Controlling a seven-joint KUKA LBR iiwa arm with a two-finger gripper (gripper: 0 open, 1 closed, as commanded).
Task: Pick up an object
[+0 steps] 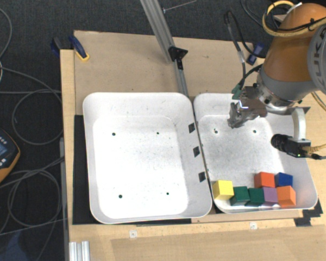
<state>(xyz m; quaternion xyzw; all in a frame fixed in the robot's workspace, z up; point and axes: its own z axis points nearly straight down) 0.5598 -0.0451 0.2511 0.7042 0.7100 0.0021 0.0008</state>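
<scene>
Several small coloured blocks lie bunched along the front edge of the right bin (233, 151): a yellow block (224, 188), two green blocks (241, 194), an orange-red block (265, 179), a blue block (284, 179), a purple block (270, 194) and an orange block (286, 195). My gripper (238, 116) hangs over the back part of that bin, well behind the blocks. Nothing shows between its fingers.
The left bin (136, 156) stands beside the right one, with black clips (195, 151) along the shared edge. A slanted metal pole (163, 31) rises behind the bins. A black camera module (285, 143) sticks out at the arm's side. Cables lie on the floor at left.
</scene>
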